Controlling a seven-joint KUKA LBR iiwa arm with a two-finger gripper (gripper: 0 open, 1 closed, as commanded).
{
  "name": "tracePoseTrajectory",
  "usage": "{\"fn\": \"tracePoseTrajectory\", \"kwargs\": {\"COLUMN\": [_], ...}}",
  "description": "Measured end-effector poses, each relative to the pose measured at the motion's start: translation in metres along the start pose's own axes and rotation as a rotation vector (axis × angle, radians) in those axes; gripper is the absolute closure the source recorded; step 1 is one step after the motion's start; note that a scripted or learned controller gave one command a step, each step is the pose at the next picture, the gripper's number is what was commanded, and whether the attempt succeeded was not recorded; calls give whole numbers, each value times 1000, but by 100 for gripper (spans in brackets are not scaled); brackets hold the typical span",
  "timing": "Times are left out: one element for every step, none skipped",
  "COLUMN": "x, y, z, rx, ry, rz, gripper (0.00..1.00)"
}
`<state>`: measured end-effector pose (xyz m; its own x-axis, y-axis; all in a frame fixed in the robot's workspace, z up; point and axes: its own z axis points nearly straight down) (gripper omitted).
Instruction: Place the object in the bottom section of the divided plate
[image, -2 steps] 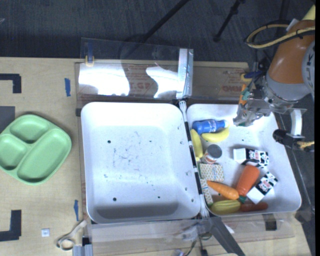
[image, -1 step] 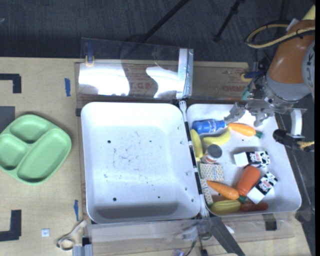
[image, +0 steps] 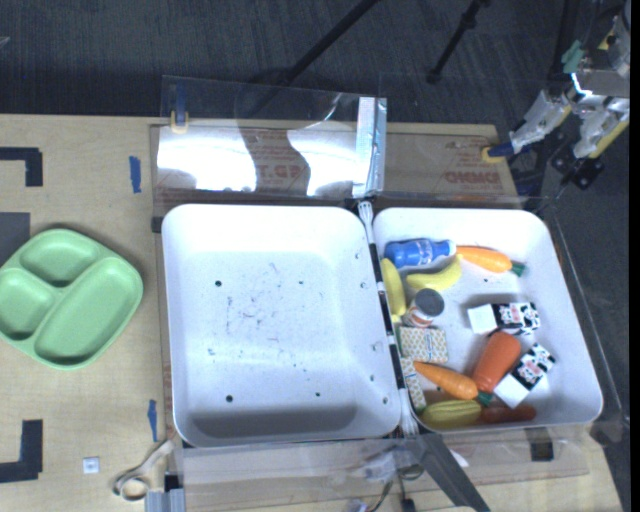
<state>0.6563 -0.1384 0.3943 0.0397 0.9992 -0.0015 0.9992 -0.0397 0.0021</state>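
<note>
The green divided plate (image: 22, 298) lies on the bench at the far left, outside both bins. Its large bottom section (image: 88, 308) faces the left bin, and two smaller sections sit above and to its left. My gripper (image: 572, 108) hangs at the top right, beyond the far corner of the right bin and well away from the plate. The right bin (image: 575, 300) holds several toy foods: a blue bottle (image: 420, 251), a banana (image: 443, 275), carrots (image: 486, 260) (image: 446, 379), a small jar (image: 428, 304) and cow-patterned cartons (image: 518, 317).
The left bin (image: 270, 320) lies between the plate and the right bin. A clear plastic sheet (image: 270, 140) stands behind it. Black tape marks (image: 25, 165) dot the wooden bench at the left. A tripod leg (image: 455, 485) runs along the front edge.
</note>
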Motion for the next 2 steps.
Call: {"fn": "tracePoseTrajectory", "kwargs": {"x": [-83,-57], "y": [14,-99], "z": [-42,54], "rx": [-1,2], "ry": [-1,1], "rz": [58,35], "gripper": [0,0]}}
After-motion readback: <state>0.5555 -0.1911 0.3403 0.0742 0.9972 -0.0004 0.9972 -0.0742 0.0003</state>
